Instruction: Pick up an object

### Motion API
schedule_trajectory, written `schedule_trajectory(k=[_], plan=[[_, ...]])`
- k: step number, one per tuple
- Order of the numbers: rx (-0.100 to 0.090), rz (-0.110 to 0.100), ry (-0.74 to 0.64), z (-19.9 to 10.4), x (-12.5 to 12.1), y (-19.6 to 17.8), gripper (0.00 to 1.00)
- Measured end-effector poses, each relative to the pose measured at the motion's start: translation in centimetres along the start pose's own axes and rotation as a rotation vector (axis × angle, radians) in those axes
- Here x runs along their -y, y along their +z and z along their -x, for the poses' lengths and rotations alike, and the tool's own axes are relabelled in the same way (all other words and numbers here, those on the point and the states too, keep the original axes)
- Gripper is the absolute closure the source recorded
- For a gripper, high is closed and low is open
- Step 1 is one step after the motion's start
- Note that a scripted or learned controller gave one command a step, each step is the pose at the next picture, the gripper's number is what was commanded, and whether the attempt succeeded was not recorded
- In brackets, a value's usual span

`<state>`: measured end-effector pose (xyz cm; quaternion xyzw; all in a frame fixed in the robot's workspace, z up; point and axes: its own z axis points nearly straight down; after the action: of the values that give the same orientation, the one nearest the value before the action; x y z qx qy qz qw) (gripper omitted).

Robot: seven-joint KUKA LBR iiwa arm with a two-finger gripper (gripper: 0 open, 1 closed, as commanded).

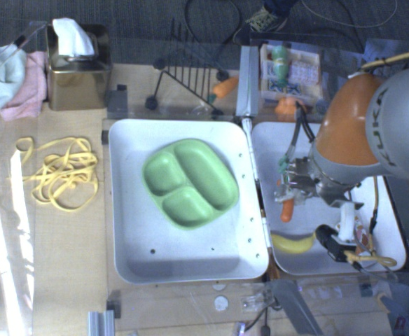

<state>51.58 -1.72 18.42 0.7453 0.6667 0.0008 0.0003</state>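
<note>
My gripper (pixel 287 191) hangs over the left half of the right bin (pixel 393 247), below the arm's orange band. A small orange carrot-like piece (pixel 286 211) stands on end right at the gripper's tip, touching or nearly touching it. Whether it is held is unclear from here. A yellow banana (pixel 293 243) lies at the bin's near edge, just below the orange piece and apart from the gripper.
The left bin (pixel 131 247) holds a green divided plate (pixel 189 183). Between the bins runs a raised rim (pixel 257 187), close to the gripper's left. Yellow cord (pixel 59 172) lies on the bench at far left, and a tissue box (pixel 75 65) stands behind it.
</note>
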Motion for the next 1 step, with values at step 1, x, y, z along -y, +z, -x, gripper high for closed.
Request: schedule_trajectory(k=[1], plan=[[0.001,0.004,0.068,6.05,-3.46,-9.45,1.0]])
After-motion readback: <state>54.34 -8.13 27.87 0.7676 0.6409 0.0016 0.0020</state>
